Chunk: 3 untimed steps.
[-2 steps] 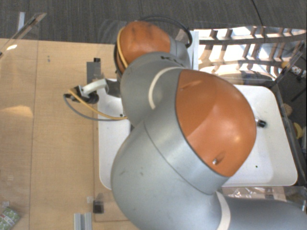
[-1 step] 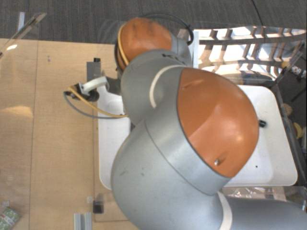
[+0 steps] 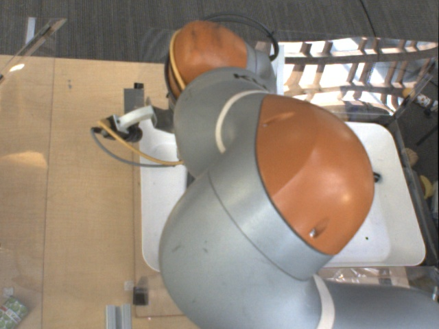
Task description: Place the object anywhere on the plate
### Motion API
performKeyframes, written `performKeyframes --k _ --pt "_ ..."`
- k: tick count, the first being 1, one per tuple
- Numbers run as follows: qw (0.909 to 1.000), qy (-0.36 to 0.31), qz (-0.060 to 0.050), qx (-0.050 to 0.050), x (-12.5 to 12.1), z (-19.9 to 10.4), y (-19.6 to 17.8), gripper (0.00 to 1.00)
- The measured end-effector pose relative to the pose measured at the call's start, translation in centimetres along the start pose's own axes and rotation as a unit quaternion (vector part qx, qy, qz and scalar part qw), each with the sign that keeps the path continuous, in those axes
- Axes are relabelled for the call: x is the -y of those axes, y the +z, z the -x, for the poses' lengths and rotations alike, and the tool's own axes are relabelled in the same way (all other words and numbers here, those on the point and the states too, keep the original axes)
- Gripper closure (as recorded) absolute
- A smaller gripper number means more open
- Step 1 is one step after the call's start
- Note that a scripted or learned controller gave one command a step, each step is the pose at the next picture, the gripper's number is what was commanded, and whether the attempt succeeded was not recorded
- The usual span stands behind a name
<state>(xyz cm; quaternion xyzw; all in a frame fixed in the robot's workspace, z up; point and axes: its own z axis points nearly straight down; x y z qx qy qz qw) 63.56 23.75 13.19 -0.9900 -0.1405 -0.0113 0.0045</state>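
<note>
Plate and object both lie somewhere beneath the arm (image 3: 274,204), whose grey and orange bulk leans over the white bins (image 3: 405,245) and screens them from the camera. I cannot tell the gripper's state. Cables (image 3: 116,139) trail across the wooden bench (image 3: 68,204).

Arm (image 3: 274,204) looms over white bins (image 3: 405,184).

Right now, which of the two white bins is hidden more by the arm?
The left bin: a narrow strip along its left rim shows beside the arm. The right bin shows a broad part of its floor.
</note>
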Motion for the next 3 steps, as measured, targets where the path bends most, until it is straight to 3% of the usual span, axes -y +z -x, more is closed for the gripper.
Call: performKeyframes --k 1,2,3 --pt "0.9992 0.038 0.001 0.009 3.1 11.5 4.0 1.00" --pt "0.9994 0.035 0.000 0.008 3.3 11.3 2.9 1.00" --pt "0.9993 -0.037 0.002 0.003 3.8 13.9 3.8 1.00"
